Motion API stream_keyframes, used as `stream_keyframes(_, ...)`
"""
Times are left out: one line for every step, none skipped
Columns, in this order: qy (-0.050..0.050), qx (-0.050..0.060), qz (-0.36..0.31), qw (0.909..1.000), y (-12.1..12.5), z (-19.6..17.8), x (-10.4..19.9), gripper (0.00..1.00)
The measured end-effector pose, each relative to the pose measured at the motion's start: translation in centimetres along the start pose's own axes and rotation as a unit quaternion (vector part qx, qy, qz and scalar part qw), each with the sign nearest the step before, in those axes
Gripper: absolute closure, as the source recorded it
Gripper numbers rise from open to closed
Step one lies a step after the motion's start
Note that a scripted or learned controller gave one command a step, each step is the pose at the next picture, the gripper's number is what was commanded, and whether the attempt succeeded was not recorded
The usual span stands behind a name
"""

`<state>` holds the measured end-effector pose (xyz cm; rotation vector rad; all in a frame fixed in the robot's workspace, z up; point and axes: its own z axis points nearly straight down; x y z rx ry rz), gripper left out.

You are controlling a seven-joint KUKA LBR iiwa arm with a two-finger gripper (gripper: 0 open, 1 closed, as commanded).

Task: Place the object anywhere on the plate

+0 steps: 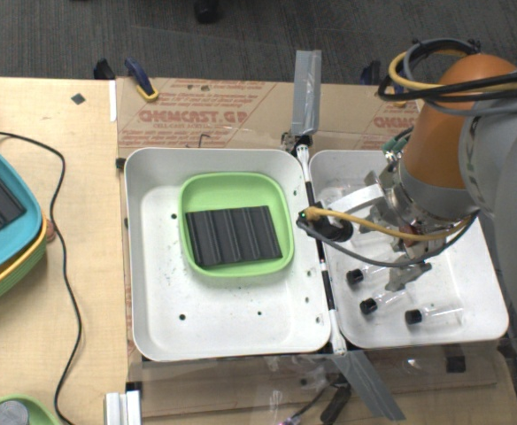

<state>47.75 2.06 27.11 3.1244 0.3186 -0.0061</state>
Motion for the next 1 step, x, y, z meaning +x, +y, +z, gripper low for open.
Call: stream_keyframes(-0.001, 0.0, 0.005, 1.0, -1.62, 2.83, 0.3, 0.0)
